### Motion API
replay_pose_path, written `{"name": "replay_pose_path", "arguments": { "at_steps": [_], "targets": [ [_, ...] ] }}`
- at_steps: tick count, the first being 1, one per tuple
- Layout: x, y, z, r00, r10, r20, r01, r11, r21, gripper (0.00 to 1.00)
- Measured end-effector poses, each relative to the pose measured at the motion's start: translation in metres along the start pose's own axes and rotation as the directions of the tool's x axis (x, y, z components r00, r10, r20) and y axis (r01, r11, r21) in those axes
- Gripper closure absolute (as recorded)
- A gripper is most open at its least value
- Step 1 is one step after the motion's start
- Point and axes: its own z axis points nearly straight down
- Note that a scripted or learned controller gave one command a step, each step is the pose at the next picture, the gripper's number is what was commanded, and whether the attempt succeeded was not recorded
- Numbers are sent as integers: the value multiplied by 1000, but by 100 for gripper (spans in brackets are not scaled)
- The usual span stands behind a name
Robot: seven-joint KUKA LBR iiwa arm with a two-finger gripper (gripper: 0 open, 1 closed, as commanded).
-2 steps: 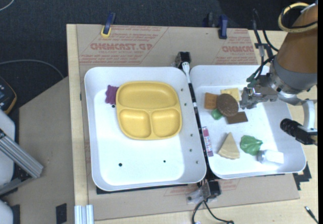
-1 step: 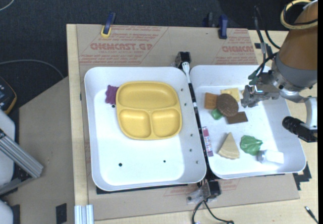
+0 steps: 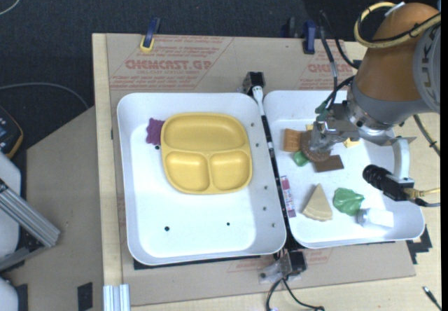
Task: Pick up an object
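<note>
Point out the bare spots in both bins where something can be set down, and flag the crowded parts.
Left bin: open floor below the yellow divided tray, toward the near rim, and a strip along the left wall under the purple piece.
Right bin: crowded. The gripper hangs over the brown pieces, with the tan wedge and green item below.

Brown block under the fingers

A flat brown block lies in the right bin, directly below the fingers.
</note>
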Motion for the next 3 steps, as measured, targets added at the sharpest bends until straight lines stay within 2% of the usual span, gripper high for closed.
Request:
{"name": "replay_pose_path", "arguments": {
  "at_steps": [1, 2, 3],
  "targets": [
    [43, 7, -11, 1000, 0, 2, 0, 1000, -6, 100],
    [35, -4, -19, 1000, 5, 2, -5, 1000, -2, 100],
    [30, 1, -17, 1000, 6, 3, -6, 1000, -4, 100]
  ]
}}
